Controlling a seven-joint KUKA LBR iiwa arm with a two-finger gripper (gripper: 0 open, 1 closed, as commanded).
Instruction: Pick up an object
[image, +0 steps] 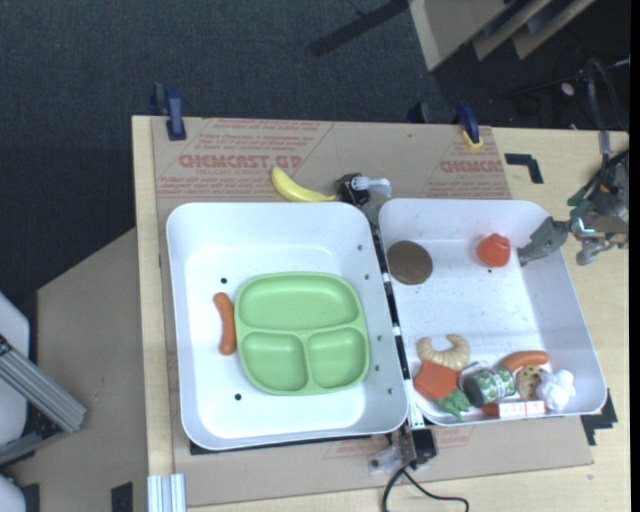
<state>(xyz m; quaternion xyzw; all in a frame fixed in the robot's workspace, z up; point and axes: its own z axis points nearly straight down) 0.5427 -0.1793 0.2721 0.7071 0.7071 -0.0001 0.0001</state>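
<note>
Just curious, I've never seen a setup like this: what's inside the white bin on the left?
The left bin holds a green divided tray with nothing visible in its compartments, and an orange sausage-like toy lying beside it. Whatever is under the tray is covered.

The brown board (240, 160) reads "CHEMCAST GP" in red, twice.

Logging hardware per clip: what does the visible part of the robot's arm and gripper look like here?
At the right edge of the camera view, the gripper looks like dull grey metal, with an angular finger reaching over the rim of the right bin. Behind it sits a darker, cluttered wrist assembly with thin dark cables looping above. It is too small and blurred to read any markings.
</note>
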